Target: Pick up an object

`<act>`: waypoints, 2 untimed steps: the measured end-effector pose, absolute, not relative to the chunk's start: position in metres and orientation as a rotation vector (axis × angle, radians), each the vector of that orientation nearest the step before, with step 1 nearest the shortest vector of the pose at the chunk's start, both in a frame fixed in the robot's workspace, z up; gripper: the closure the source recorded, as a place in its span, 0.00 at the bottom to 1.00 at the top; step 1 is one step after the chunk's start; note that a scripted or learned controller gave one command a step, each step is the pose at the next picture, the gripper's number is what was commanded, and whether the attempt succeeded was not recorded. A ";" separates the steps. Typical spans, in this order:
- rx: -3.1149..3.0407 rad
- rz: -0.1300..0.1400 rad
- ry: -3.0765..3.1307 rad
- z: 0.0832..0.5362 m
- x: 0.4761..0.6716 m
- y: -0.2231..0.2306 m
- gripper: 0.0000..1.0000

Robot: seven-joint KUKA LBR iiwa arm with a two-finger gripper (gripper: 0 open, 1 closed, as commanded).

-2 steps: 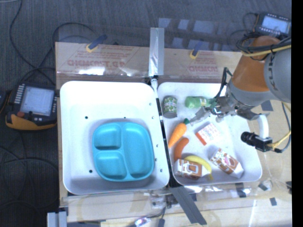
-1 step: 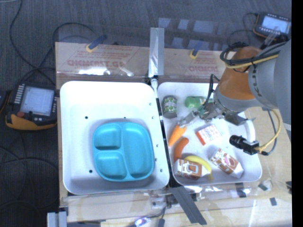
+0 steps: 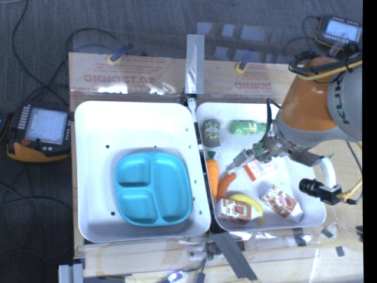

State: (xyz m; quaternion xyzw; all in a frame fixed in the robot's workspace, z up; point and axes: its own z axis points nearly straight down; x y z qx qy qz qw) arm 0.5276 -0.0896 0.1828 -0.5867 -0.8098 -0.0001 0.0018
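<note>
Two shallow white plastic bins side by side on the bench: left bin, right bin. Grey arm with orange band reaching in from the right, over the right bin. Two-finger gripper low inside the right bin, fingers slightly apart, nothing seen between them.

Just left of the gripper and a little nearer the front: an orange plastic carrot, a second orange carrot leaning beside it. Just right of the fingertips, a small white-and-red packet. Toward the back, a dark green can and a light green bottle lying down. Toward the front, a yellow banana touching a red-and-brown carton; a red-and-white carton to the right.

Well left, in the left bin, a blue compartment tray.
</note>
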 end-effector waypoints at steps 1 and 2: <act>-1.792 0.000 -2.576 0.215 0.502 -0.070 0.00; -1.891 0.003 -2.507 0.238 0.519 -0.127 0.00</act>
